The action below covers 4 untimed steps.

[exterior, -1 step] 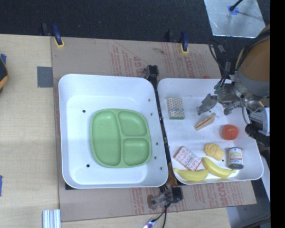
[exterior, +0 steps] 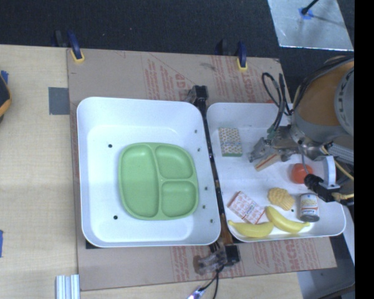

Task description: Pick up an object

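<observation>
Resting in the left bin [exterior: 93, 167], a green divided tray [exterior: 157, 180] lies flat, while the right bin [exterior: 249, 114] holds a patterned packet [exterior: 230, 141], a red-and-white packet [exterior: 246, 207], two bananas [exterior: 271, 224], a corn piece [exterior: 280, 198], a small can [exterior: 308, 207] and a red ball [exterior: 300, 172]. Above that bin's far side hangs the gripper [exterior: 266, 154], just left of the red ball; whether its jaws are wide or narrow cannot be told.

Pale wooden bench [exterior: 25, 185] under a brown cardboard sheet [exterior: 143, 73], clipped along its far edge by blue clamps [exterior: 75, 45]. Beyond the bench, dark carpeted floor [exterior: 143, 11] with a pale grey square patch [exterior: 305, 14] at upper right. Strip of grey tape [exterior: 58, 100] beside the cardboard's left edge. Even, soft lighting throughout.
</observation>
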Motion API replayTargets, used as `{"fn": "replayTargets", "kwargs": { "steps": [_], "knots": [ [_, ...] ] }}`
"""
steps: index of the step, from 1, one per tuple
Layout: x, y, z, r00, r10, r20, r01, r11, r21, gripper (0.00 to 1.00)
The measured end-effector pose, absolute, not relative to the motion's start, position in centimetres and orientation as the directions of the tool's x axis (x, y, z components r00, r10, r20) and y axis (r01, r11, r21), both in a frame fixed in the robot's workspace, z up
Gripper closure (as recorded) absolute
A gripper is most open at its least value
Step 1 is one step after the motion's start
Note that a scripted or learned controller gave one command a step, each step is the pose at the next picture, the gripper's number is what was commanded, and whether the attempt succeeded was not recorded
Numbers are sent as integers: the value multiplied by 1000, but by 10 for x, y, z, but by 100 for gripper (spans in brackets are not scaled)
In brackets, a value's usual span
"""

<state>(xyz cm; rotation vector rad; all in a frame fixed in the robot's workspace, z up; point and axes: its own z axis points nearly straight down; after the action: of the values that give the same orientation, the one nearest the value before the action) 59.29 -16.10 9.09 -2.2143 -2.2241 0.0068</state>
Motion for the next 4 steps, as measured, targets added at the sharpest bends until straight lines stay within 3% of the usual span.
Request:
{"fn": "replayTargets", "kwargs": {
  "steps": [1,2,3,4],
  "knots": [
    [594,-162,102,-7,1000,-2,1000,7,-5,100],
    [558,-175,191,-3,1000,-1,1000,3,-1,100],
    [577,-120,211,-6,1000,0,1000,6,-2,100],
    [566,-77,226,-6,1000,0,1000,6,-5,100]
  ]
}}
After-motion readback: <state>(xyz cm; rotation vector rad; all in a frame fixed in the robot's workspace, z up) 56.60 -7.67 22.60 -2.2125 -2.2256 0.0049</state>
